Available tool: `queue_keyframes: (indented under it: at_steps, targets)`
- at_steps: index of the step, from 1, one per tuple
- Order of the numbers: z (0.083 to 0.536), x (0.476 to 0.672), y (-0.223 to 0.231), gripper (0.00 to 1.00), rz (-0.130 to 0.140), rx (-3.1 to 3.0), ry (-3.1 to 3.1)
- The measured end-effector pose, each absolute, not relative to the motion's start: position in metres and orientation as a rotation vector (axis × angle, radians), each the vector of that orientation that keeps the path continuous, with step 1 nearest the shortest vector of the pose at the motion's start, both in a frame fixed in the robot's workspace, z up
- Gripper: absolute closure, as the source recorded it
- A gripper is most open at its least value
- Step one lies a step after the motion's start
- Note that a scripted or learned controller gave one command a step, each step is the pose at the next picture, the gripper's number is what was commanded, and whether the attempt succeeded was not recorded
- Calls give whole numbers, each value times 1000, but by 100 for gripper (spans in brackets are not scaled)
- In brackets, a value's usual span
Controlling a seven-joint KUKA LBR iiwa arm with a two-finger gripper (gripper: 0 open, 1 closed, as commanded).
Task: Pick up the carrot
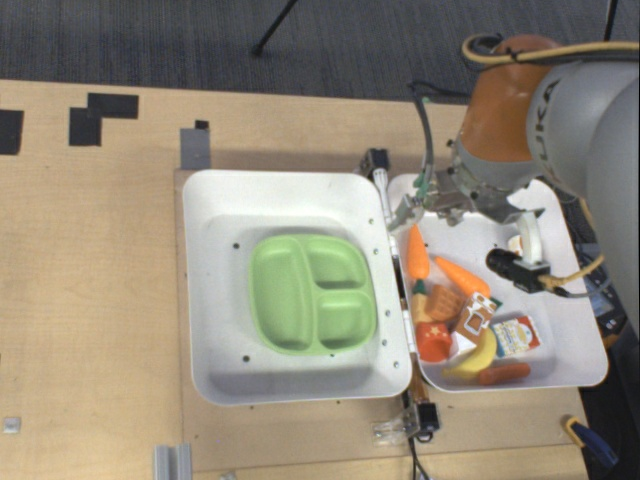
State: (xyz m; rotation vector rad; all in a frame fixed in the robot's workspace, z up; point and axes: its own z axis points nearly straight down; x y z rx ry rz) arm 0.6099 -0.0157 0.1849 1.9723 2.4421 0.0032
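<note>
Below the claw (428, 203) lie two orange carrots (417, 254), a red tomato (433, 341), a yellow banana (474, 356) and a white carton (514, 336) with a coloured print. Left of the claw, a white bin (215, 268) holds a pale green plate (308, 293). The table (90, 298) is light tan with black marks.

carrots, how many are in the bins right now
2, both in the right bin: one carrot lies along its left wall near the top, the other carrot lies slanted just right of it. The arm covers part of that bin, so more could be hidden.
</note>
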Motion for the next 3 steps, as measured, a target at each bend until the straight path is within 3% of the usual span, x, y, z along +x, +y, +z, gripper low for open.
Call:
queue_keyframes:
  at_steps: [1, 2, 3]
  targets:
    - [184, 587, -53, 0, 1, 2212, 2230]
    - [86, 586, -110, 0, 3, 2239, 2198]
    - [97, 588, -110, 100, 8, 2233, 2198]
